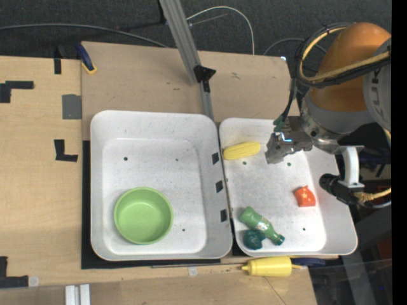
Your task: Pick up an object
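Observation:
In the right bin (318, 237) lie a yellow corn cob (241, 150) at the back left, a small orange-red block (305, 196) at the right, and a green bottle (261, 226) near the front. My gripper (277, 151) hangs over the back of this bin, just right of the corn cob and apart from it. Nothing shows between its fingers. In the left bin (152, 129) a green bowl (144, 215) sits at the front left.
A yellow bottle-like object (269, 267) lies on the bench just outside the right bin's front rim. A grey metal pole (184, 33) slants down to the gap between the bins. Cables run along the back of the bench.

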You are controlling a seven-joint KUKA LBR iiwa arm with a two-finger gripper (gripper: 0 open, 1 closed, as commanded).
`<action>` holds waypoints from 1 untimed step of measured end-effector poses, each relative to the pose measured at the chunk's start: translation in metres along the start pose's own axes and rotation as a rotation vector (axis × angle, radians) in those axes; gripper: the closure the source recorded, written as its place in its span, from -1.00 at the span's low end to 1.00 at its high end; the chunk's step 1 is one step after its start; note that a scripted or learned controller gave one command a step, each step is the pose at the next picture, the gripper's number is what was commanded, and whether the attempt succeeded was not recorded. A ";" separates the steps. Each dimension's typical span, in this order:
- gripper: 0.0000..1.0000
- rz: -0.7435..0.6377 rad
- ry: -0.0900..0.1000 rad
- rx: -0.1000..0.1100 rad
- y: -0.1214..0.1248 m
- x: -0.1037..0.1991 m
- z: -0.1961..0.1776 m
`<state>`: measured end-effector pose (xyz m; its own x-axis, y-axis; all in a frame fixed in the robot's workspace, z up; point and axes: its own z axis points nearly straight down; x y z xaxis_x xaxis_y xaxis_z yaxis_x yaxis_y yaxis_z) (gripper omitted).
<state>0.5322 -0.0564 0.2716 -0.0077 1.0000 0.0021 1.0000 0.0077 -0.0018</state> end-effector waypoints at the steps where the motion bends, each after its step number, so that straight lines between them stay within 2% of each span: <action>1: 1.00 0.001 -0.001 0.000 0.006 0.054 0.000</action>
<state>0.5380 -0.0024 0.2715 -0.0072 1.0000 0.0012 1.0000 0.0072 -0.0016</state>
